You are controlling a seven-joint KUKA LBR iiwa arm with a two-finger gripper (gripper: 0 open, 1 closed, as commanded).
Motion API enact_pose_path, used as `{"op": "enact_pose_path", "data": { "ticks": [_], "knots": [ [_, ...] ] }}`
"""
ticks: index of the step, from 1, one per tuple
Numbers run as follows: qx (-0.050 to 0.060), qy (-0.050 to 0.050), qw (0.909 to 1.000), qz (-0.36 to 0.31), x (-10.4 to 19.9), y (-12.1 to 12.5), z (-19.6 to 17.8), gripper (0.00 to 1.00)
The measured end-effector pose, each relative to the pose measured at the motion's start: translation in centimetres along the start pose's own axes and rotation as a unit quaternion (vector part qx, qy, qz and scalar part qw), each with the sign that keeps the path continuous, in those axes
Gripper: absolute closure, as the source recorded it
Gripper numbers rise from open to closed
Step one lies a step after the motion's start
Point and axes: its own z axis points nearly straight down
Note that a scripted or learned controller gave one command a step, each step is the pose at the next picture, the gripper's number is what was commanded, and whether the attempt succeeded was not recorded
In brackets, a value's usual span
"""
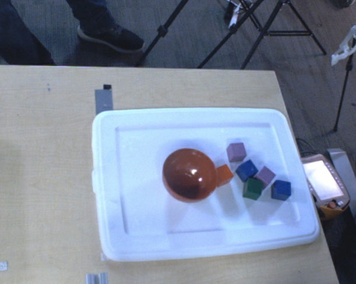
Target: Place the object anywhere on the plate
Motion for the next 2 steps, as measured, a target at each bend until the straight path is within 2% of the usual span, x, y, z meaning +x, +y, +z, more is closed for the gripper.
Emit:
{"op": "enact_pose_path", "data": {
  "ticks": [1,2],
  "knots": [
    [-0.001,0.000,0.9999,0.011,0.77,1.15,-0.02,0.00],
    [0.000,0.000,0.9999,0.011,0.79,1.14,-0.01,0.00]
  ]
}}
